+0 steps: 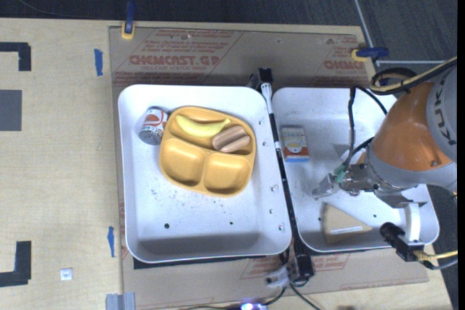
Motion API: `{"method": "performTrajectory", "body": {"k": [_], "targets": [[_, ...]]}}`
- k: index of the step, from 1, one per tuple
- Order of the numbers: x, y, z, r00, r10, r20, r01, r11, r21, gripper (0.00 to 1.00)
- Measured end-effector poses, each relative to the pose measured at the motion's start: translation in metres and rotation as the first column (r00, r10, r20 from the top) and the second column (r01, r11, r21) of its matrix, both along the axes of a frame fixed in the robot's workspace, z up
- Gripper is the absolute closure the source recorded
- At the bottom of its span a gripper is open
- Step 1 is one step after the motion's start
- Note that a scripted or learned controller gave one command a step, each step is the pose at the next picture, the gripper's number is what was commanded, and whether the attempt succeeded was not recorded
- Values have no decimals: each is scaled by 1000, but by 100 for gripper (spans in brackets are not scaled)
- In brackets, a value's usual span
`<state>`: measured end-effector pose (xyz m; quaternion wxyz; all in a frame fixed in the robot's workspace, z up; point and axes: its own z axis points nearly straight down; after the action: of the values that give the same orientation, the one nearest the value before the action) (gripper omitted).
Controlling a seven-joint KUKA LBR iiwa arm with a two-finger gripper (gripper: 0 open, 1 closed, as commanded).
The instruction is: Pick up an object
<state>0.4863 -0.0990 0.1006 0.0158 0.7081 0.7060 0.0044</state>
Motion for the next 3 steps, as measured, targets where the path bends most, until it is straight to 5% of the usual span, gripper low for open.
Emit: {"method": "performTrajectory", "body": {"k": [2, 3], "targets": [[-3, 1, -11, 1000, 6, -18, -5, 1000, 18, 0], [-2, -6, 0, 1000, -2, -6, 2, 1000, 2, 100]]}}
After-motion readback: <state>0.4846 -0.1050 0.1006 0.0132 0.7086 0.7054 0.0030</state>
